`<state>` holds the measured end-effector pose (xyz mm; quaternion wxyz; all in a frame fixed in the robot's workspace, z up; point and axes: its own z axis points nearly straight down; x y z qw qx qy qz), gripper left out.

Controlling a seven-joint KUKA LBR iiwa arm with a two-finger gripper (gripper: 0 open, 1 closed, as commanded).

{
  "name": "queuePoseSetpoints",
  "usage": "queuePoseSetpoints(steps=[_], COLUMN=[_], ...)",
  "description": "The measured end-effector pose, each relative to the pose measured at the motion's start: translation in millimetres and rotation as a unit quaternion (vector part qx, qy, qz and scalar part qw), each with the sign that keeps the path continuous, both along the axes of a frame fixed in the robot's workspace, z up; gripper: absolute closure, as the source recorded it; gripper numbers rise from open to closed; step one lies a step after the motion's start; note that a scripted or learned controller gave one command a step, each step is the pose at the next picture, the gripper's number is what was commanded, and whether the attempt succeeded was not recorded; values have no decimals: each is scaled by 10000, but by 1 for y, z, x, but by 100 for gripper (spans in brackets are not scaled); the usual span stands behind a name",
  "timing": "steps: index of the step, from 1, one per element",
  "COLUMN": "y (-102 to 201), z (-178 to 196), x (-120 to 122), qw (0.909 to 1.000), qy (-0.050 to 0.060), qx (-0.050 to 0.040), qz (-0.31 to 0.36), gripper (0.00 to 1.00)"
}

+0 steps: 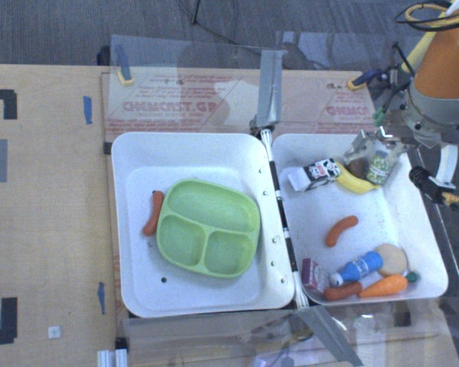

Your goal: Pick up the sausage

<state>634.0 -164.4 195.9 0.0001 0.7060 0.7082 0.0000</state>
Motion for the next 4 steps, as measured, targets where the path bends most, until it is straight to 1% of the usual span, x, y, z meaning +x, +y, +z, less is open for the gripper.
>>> queuePoseSetpoints(steps=[1,2,3,4], y=[-15,35,33,87], z=[-93,-109,-98,20], x=[-51,-108,-107,-93], qw=[9988,9997,9998,9994], qy=[-5,-19,-46,-5], qx=[-1,2,-13,-2], qz=[484,236,214,337], gripper=[0,0,100,100])
